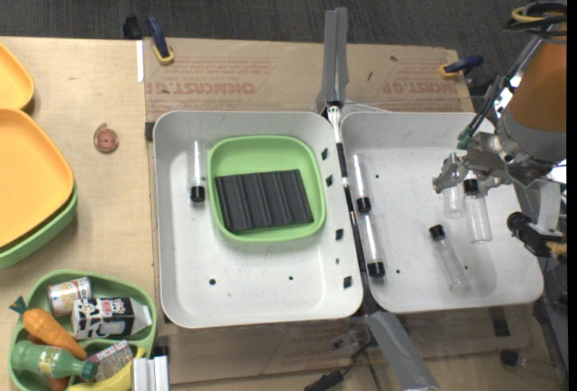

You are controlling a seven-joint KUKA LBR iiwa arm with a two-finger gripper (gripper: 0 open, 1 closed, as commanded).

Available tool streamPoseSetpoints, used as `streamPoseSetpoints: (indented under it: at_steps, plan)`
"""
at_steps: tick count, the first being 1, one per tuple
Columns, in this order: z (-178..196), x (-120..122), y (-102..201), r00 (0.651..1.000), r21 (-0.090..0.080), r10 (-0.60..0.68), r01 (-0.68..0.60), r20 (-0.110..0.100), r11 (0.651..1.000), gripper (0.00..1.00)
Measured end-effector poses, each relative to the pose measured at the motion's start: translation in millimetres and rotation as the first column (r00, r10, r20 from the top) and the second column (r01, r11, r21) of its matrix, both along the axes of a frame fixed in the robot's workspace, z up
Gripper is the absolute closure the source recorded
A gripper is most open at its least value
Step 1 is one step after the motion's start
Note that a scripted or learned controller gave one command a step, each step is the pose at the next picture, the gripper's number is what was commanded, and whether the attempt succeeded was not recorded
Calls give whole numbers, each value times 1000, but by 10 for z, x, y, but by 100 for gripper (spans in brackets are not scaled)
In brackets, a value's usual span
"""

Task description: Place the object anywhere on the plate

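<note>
A green plate [219,166] lies in the left bin [180,281]. A dark grey ribbed slab [264,200] rests flat on the plate. My gripper [456,173] hangs over the right bin [406,200], near its right side. Just below and right of it lies a clear vial with a black cap [474,207]. A second clear vial [448,256] lies a little nearer the front. Whether the gripper touches the first vial I cannot tell.
A long clear tube [364,216] lies along the right bin's left wall. Another capped tube [196,171] lies left of the plate. Orange plates [27,182] and a green bowl of toy food [81,331] stand on the bench at left.
</note>
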State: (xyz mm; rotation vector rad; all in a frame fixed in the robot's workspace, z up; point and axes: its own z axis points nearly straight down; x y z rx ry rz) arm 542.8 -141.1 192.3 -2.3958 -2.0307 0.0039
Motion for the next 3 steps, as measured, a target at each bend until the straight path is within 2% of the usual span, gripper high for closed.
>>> streamPoseSetpoints:
  at_steps: [1,2,3]
  plan:
    - [0,0,0,1000,0,0,0,0,1000,0]
    - [73,-18,873,999,0,45,-45,-1,999,0]
    - [-20,-10,1396,986,-1,-166,166,-2,986,0]
